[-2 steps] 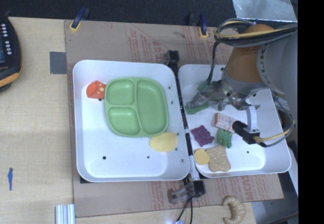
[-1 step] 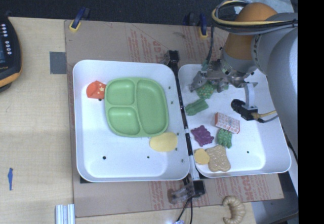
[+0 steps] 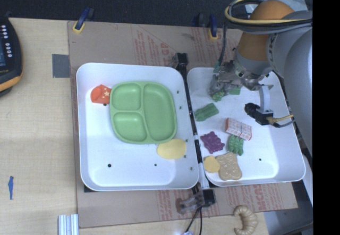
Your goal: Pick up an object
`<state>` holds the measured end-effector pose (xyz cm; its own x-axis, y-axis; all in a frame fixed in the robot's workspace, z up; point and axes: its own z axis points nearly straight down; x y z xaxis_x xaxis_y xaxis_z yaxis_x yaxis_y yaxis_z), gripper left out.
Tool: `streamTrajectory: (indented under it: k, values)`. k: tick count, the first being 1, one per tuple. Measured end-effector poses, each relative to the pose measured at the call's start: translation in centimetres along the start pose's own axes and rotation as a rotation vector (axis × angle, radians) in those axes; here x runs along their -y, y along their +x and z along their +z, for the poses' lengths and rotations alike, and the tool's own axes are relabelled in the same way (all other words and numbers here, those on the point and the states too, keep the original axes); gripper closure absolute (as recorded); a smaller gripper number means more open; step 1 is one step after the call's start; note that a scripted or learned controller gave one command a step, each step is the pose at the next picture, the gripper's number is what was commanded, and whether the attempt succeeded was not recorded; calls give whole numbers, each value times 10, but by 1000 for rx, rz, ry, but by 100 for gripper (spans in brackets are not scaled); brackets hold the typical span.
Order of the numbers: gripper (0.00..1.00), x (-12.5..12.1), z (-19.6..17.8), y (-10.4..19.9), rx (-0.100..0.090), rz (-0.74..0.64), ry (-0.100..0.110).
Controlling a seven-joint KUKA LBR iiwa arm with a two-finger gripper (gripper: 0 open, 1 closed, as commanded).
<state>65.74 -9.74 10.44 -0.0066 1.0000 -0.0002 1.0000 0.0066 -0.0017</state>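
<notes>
A small dark green piece [image 3: 234, 90] lies in the right bin [image 3: 281, 167], close to its far left corner, and the tool [image 3: 222, 86] hangs right over that corner, just beside the piece and partly covering it. Whether the tool is open or closed cannot be told, nor whether it touches the piece.

Nearer the middle of the same bin, by its left wall, lies a long green block [image 3: 205, 112], tilted. Towards the near edge follow a red and white box [image 3: 238, 129], a purple bunch of grapes [image 3: 212, 142] and a small green toy [image 3: 235, 145] just beside the box. In the near left corner a yellow disc [image 3: 211, 164] touches a tan cracker [image 3: 229, 166].

The left bin [image 3: 95, 173] holds a green divided plate [image 3: 143, 111] at its middle. A red piece with a yellow star [image 3: 100, 94] lies at the plate's far left side, and a pale yellow lump [image 3: 171, 149] at its near right side, close to the bin's right wall.

Both bins rest on a cardboard sheet [image 3: 133, 42] on the desk [image 3: 37, 138], with blue clamps [image 3: 81, 20] at the sheet's far edge. A curled brown thing [image 3: 245, 219] lies at the desk's near edge, past the right bin.
</notes>
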Motion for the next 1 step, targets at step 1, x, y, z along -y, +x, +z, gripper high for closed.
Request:
streamTrajectory:
  k: [1]
  values:
    - [100,76,-93,39,-3,0,-2]
